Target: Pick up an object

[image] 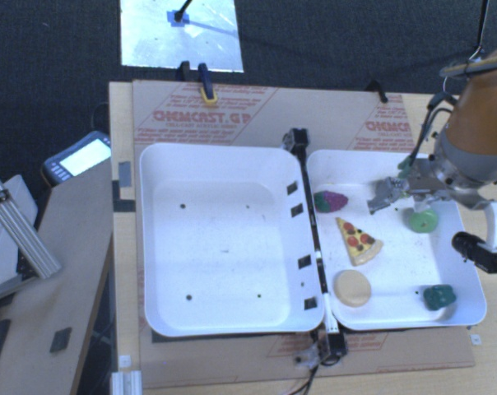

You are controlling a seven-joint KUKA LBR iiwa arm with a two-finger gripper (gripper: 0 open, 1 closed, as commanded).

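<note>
the two white bins sit side by side in the middle of the frame, clipped together along a black seam, likely so a thing can be lifted from one and dropped in the other. the left bin [224, 237] holds no toys; every toy lies in the right bin [462, 307]. a purple toy [331, 200] rests at its upper left by the seam, a pizza slice [358, 241] lies near the centre, a tan round disc [352, 288] sits below that, a dark green toy [438, 296] is at lower right, and a pale green ring-like piece [420, 220] lies right of centre. the gripper [388, 194] hovers over the upper part of the right bin, between the purple toy and the green piece, with nothing visibly between its fingers; whether they are apart or together i cannot tell. red "chemcast gp" lettering repeats across the brown board [232, 113] under the bins.
</note>
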